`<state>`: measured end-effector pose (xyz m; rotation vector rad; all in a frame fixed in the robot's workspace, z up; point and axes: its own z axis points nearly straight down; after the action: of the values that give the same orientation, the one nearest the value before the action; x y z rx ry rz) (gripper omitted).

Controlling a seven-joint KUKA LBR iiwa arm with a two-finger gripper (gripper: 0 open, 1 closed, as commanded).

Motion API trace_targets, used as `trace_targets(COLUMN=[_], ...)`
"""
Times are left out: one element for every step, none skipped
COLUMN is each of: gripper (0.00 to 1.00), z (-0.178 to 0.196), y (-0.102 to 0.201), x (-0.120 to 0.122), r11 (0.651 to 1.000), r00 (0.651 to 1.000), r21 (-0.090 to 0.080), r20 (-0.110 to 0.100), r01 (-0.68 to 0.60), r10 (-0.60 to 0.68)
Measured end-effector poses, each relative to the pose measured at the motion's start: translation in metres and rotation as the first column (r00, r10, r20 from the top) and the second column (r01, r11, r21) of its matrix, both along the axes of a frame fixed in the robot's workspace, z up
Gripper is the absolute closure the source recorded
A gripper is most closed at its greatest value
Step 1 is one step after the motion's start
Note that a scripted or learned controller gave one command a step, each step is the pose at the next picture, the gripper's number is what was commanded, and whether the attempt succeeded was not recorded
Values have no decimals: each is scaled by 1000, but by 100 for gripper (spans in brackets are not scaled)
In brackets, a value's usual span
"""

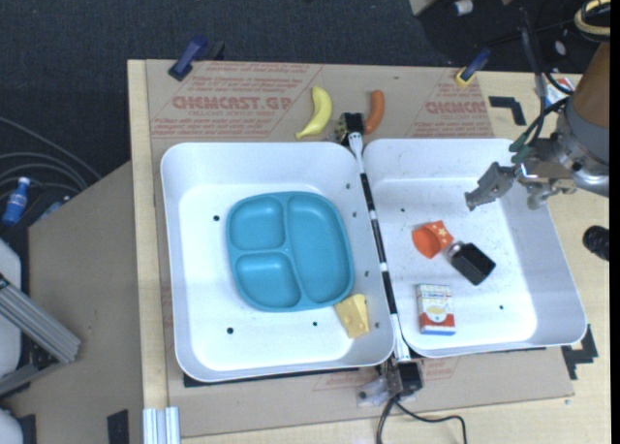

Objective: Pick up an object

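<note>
In the right bin point(542, 326) lie three things: an orange object point(431, 237), a black block point(472, 263) just right of it, and a small white and orange box point(436, 309) near the front. My gripper point(509, 196) hangs over the bin's upper right part, above and to the right of the orange object. It is open, its fingers spread wide with nothing between them.
The left bin point(194, 190) holds a blue divided plate point(289, 248) and a yellow wedge point(354, 315) at its front right. A banana point(316, 112) and an orange carrot-like piece point(373, 111) lie on the board behind the bins. A black divider point(373, 229) runs between the bins.
</note>
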<state>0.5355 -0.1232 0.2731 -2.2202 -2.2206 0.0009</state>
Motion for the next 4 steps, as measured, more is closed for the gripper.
trace_targets(gripper=[0,0,100,0], z=[-156,-179,-164,-165], y=[3,22,20,20], x=[-15,69,72,72], r11=[1000,1000,1000,1000], r00=[1000,1000,999,999], r21=[0,-8,-15,-15], r20=[2,22,35,34], r01=[1,0,2,1], r10=[-1,0,-1,-1])
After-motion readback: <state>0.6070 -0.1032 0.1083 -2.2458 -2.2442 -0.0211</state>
